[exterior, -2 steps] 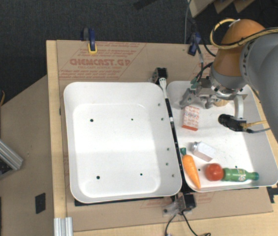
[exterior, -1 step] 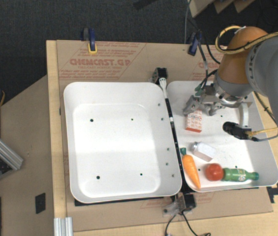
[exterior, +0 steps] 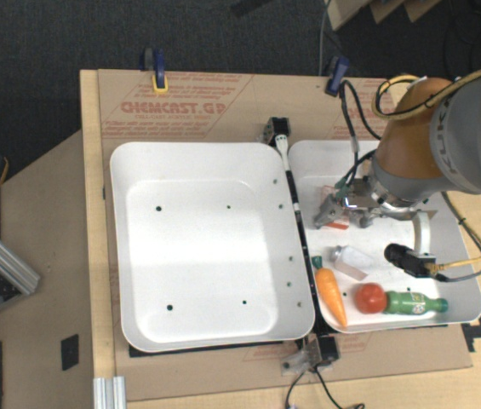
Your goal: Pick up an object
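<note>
Two shallow white bins are seen side by side on the cardboard-covered counter [exterior: 95,228]. The left bin [exterior: 197,313] and the right bin [exterior: 308,156] are separated by a dark divider. The grey arm [exterior: 470,135] with its orange band [exterior: 410,139] is extended over the right bin, and the pincer [exterior: 335,211] is lowered near that bin's left wall, just above a small red-orange item [exterior: 337,225]; whether anything is gripped, or how wide it stands, cannot be told. Toward the near end of the right bin, an orange carrot [exterior: 330,296], a red tomato [exterior: 371,297], a green bottle [exterior: 415,304] and a pale clear bottle [exterior: 348,262] are found close together.
</note>
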Robot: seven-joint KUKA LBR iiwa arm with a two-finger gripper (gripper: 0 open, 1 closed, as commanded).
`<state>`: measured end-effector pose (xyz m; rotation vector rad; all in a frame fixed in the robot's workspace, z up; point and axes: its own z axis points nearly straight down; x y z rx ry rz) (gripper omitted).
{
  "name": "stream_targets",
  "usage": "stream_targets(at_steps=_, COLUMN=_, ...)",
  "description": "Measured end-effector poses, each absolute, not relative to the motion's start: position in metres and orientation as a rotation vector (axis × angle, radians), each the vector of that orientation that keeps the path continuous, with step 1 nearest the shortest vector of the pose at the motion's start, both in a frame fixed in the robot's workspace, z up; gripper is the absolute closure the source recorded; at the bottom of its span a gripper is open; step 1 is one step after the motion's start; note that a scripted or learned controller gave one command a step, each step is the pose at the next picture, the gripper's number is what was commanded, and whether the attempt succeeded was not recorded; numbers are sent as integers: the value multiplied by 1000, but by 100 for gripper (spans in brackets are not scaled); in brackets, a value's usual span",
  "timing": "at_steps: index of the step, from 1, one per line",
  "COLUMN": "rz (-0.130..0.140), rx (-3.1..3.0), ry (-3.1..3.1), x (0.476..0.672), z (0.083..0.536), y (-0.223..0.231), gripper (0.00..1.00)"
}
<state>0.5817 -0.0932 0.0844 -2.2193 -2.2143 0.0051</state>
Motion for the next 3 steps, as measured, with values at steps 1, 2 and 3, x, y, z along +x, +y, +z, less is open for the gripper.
stream_targets(at_steps=1, rz=-3, rx=-2223, ry=-2225, x=625, z=85, y=-95, gripper=0)
stream_targets(at_steps=2, rz=3, rx=-2220, ry=-2218, x=605, z=85, y=-93, gripper=0)
stream_targets(at_steps=3, rz=-7, rx=-2224, ry=-2230, x=670, z=85, y=-96, gripper=0)
